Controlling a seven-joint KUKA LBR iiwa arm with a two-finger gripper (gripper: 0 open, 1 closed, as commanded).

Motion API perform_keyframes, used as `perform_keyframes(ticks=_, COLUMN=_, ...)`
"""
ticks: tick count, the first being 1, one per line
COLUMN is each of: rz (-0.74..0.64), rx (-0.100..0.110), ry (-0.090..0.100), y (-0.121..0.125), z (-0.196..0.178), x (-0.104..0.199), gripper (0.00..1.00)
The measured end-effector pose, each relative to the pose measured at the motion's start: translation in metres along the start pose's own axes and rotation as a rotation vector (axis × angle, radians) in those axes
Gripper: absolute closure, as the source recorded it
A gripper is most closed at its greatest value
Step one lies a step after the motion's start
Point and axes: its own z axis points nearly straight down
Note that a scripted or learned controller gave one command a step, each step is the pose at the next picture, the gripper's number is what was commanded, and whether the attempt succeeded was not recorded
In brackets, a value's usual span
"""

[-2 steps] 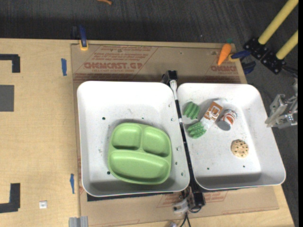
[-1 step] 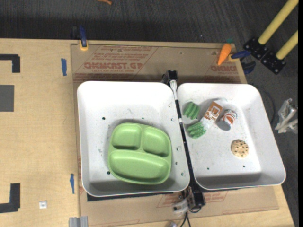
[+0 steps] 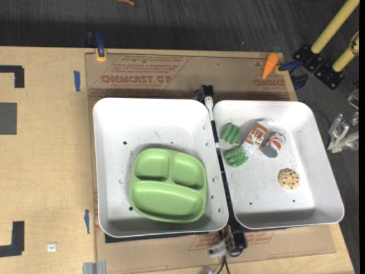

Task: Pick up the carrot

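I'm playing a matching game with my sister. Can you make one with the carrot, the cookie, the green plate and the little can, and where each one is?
Things:
1. carrot
2. cookie
3. green plate
4. little can

Places:
A. in the left bin
B. on the brown board behind the right bin
C. in the right bin, towards the front, lying alone
D. in the right bin, beside an orange and white packet

Pairs: 1-B, 2-C, 3-A, 4-D
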Motion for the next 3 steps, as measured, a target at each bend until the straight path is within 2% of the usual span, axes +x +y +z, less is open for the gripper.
perform_keyframes(ticks=1, rz=-0.493, rx=-0.004, ry=0.001, y=0.014, z=-0.005, x=0.013, gripper=1.00)
perform_keyframes(ticks=2, rz=-0.718, rx=-0.002, ry=-0.001, y=-0.016, z=0.005, x=-0.014, gripper=1.00)
perform_keyframes(ticks=3, rz=-1.009, rx=-0.003, ry=-0.001, y=-0.002, z=-0.023, x=-0.001, gripper=1.00)
